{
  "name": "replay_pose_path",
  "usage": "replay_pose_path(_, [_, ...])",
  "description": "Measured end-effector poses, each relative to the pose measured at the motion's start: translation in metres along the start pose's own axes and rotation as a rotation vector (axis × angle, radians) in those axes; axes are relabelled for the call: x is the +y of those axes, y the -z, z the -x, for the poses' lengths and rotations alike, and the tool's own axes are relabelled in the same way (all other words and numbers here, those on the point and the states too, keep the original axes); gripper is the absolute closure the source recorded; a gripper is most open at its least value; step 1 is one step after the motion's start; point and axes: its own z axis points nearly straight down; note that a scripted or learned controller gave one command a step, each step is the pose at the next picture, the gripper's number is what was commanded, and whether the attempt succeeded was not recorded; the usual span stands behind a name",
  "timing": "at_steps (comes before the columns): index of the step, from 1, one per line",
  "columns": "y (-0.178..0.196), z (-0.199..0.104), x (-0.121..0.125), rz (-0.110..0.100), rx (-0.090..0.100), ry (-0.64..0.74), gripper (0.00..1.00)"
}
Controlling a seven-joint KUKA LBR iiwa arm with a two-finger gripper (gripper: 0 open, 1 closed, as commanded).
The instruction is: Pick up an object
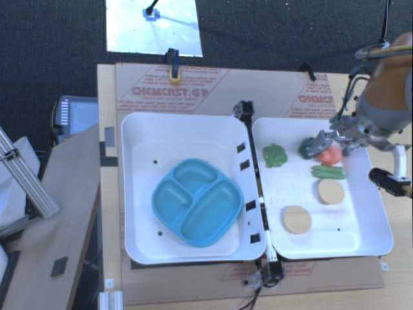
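Nearest you, two tan discs (297, 219) lie in the right bin (371, 237). Your gripper (321, 145) sits over a red-orange piece (332, 155); grip state unreadable. Bin floor around the discs lies bare.

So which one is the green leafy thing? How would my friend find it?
Look at the right white bin, the one without the blue plate. The green leafy piece lies in its upper left part, close to the divider between the bins. It sits alone and looks bumpy and bright green, unlike the two flat tan rounds lower down.
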Motion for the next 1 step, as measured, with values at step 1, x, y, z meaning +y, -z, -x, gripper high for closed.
replay_pose_path(1, [0.0047,-0.0001,0.0024,0.009,-0.002,0.002,0.00])
